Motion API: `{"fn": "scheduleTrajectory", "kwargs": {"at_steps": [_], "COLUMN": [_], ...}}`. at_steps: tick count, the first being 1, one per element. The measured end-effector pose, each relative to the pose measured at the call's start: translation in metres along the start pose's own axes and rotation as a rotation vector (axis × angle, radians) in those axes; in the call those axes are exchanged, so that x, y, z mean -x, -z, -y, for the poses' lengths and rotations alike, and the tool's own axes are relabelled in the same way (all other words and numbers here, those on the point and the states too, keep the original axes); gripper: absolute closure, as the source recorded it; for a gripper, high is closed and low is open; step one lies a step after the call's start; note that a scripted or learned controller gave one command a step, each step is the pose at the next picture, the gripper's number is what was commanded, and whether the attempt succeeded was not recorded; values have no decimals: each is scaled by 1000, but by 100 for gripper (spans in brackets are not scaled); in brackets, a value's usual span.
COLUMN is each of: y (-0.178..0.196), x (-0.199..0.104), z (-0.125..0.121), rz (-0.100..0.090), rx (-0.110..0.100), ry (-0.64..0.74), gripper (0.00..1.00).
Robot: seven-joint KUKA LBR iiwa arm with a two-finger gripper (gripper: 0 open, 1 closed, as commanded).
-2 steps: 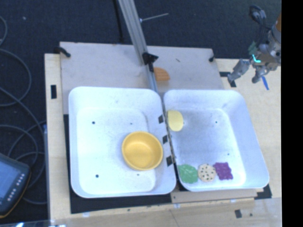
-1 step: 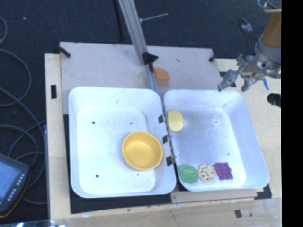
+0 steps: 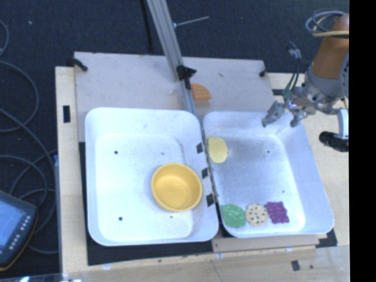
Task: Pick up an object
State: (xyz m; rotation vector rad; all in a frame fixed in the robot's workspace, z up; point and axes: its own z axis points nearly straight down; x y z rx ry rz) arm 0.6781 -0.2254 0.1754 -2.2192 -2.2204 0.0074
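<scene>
From the camera view, the arm [image 3: 329,51] reaches in at upper right, its pincer [image 3: 284,115] hanging over the far right corner of the right bin [image 3: 305,157], fingers spread apart and gripping nothing. In that bin a pale yellow disc [image 3: 218,150] lies against the left wall, while a green piece [image 3: 233,215], a spotted cookie [image 3: 256,214] and a purple piece [image 3: 277,211] sit in a row along the near edge. A yellow bowl [image 3: 176,186] stands in the left bin [image 3: 117,157] on the bench [image 3: 67,157]
</scene>
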Motion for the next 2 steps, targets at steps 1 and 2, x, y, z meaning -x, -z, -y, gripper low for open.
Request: {"fn": "scheduleTrajectory", "kwargs": {"at_steps": [1,2], "y": [-63,-46], "x": [-1,1], "z": [1,-1], "rz": [0,6], "rx": [1,11], "ry": [2,5], "gripper": [0,100]}}
